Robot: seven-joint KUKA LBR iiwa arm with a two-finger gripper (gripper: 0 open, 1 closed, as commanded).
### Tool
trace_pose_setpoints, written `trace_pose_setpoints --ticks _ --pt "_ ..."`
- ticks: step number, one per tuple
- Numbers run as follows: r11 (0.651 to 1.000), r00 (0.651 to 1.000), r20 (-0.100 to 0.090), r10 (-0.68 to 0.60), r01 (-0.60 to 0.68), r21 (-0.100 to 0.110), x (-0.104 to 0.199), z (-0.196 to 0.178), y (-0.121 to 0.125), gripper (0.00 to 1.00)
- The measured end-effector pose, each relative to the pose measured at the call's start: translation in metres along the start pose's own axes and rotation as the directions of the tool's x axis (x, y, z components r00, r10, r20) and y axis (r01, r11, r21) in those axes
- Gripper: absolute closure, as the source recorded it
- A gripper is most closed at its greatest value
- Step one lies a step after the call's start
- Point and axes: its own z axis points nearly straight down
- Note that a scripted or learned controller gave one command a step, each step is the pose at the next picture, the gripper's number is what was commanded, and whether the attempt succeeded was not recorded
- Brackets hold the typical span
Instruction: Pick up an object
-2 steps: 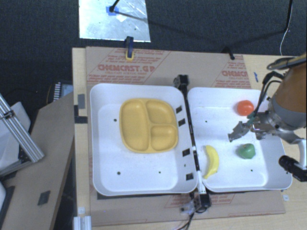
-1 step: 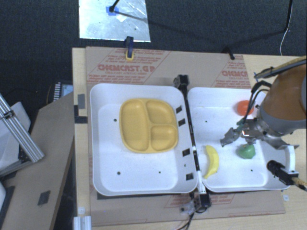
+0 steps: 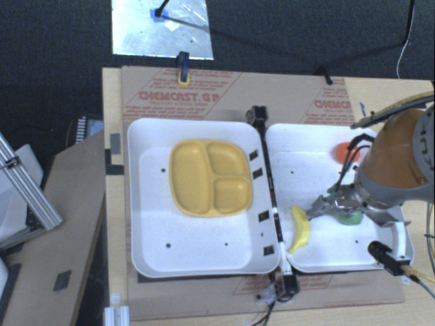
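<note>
The bench (image 3: 285,90) carries two white bins side by side. The left bin (image 3: 153,250) holds a yellow divided plate (image 3: 209,177). In the right bin (image 3: 299,148) the arm (image 3: 401,158) reaches low. Its jaws (image 3: 331,206) sit just right of a banana (image 3: 300,229), which lies near the wall between the bins. Something green (image 3: 350,216) is under the wrist, and an orange thing (image 3: 342,153) lies farther back. I cannot tell if the jaws are open. It seems the approach step; next the jaws must come over the banana and close.
</note>
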Motion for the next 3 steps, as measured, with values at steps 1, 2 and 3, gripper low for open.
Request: trace_pose_setpoints --ticks 1,2,3 --pt "1.000 1.000 0.000 -0.001 0.001 -0.002 0.000 0.031 0.000 0.00" --pt "1.000 1.000 0.001 0.000 0.000 -0.006 0.000 0.020 0.001 1.00" --pt "1.000 1.000 0.003 -0.005 0.005 -0.011 0.002 -0.035 0.013 1.00"
